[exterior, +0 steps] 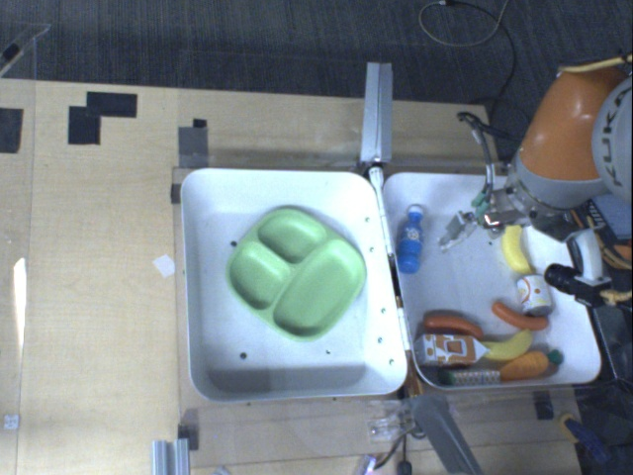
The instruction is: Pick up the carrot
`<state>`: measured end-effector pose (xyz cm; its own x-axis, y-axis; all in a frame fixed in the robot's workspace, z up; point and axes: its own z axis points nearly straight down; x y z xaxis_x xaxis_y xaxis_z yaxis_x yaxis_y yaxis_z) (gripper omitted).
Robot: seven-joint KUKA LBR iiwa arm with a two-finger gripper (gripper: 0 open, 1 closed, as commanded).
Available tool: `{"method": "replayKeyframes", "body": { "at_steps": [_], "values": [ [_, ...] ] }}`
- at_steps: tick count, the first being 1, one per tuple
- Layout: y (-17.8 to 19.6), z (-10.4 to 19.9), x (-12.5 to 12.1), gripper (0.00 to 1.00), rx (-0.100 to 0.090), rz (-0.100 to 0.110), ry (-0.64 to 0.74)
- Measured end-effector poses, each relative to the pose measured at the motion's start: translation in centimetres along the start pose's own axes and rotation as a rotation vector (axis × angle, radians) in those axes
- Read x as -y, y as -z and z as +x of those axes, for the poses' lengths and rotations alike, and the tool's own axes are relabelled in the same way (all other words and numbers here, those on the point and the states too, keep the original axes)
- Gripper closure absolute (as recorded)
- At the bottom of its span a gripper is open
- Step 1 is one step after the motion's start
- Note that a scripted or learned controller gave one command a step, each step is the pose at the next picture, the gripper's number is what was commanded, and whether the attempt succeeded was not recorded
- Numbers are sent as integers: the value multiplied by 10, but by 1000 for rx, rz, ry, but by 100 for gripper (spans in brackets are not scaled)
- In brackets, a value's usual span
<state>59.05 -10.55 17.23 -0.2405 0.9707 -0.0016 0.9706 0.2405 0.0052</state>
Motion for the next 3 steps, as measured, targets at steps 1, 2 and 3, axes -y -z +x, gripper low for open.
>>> {"method": "replayKeyframes", "body": {
  "at_steps": [1, 2, 3],
  "values": [
    [-53, -13, 44, 0, -1, 2, -243],
    [-41, -13, 42, 100, 1, -4, -241],
    [-81, 16, 72, 100, 3, -11, -436]
  ]
}}
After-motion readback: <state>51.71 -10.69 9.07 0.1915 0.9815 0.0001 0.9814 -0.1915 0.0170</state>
